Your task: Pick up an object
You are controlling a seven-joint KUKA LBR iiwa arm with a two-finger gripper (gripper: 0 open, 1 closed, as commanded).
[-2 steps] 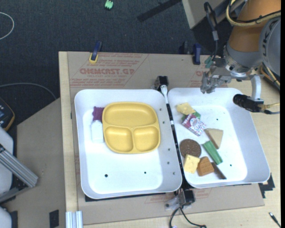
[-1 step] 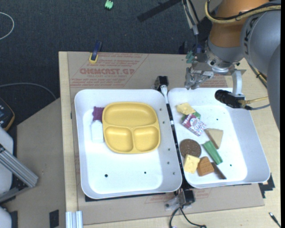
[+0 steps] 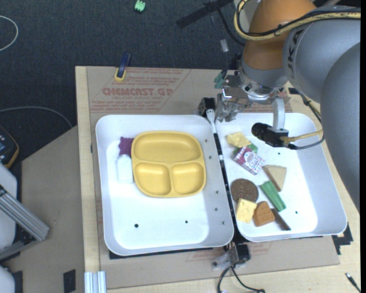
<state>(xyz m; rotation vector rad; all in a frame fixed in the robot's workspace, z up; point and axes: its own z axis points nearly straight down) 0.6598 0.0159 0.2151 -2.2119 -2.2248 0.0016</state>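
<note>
Claw [image 3: 227, 109] sits over the far-left corner of the right bin [image 3: 320, 189]; can't tell how it's set. Nothing visibly in it. Pickable items lie in that bin: snack packet [image 3: 248, 159], green stick [image 3: 273, 196], round cookie [image 3: 244, 188]. Yellow divided plate [image 3: 168, 162] in left bin [image 3: 154, 229].

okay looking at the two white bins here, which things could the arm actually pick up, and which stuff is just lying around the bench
Could be picked up:
- yellow divided plate and small white bottle in the left bin
- snack packet, brown round cookie, green stick, yellow blocks in the right bin
- gripper sits above the bins' far divider

Lying about:
- blue and yellow clip
- green bit on the floor
</note>
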